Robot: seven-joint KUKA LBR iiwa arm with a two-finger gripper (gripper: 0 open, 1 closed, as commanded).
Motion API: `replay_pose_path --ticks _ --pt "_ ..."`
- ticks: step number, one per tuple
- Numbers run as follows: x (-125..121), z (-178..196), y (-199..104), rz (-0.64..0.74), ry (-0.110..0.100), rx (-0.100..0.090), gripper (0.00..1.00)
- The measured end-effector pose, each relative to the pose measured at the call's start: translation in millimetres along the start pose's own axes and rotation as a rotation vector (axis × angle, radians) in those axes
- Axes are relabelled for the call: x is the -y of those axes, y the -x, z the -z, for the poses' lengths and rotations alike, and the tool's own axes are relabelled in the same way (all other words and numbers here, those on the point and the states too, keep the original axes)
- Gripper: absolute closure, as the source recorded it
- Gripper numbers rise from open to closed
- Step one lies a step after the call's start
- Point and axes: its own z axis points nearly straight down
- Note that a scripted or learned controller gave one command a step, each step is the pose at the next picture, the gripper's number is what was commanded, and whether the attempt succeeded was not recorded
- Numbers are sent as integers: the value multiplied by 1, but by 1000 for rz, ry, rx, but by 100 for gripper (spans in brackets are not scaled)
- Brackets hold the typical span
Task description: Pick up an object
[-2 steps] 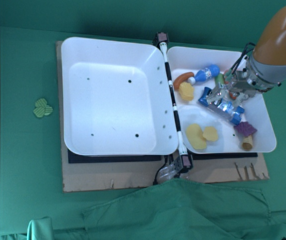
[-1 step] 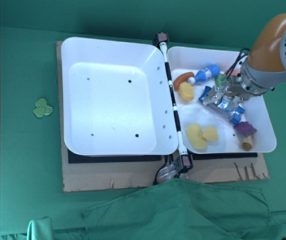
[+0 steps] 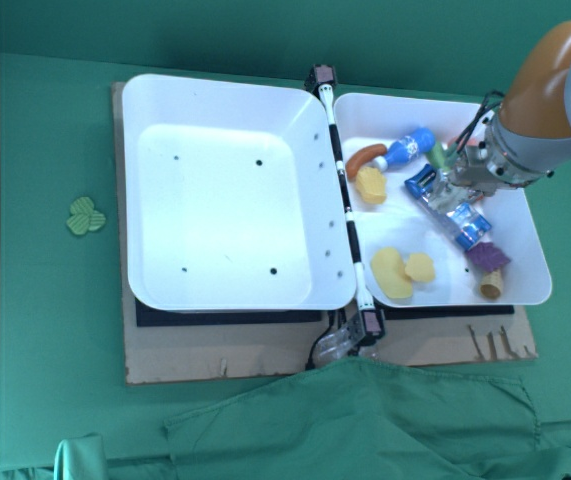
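Observation:
The right bin (image 3: 530,268) holds several small objects. An orange sausage (image 3: 365,155) and a blue bottle (image 3: 410,148) lie at its far side, with a yellow piece (image 3: 370,185) just below them. Two yellow pieces (image 3: 392,273) (image 3: 420,266) rest near its front. A purple-topped cone (image 3: 488,266) lies at the front right. My gripper (image 3: 447,200) hangs low over the bin's middle, its blue-tipped fingers (image 3: 421,181) close to the bin floor, between the bottle and the cone. A green thing (image 3: 437,154) shows just behind the wrist.
The left bin (image 3: 140,108) stands beside the right one, joined along a black-and-white divider rail (image 3: 343,193). A green clover-shaped toy (image 3: 85,216) lies on the cloth to the left. Crumpled green cloth (image 3: 365,418) covers the front.

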Motion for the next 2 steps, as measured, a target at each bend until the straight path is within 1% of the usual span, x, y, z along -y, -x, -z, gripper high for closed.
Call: replay_pose_path --ticks 1,2 --pt "-4 65 6 3 -12 -5 100" --pt "-4 113 2 4 -13 -6 100"
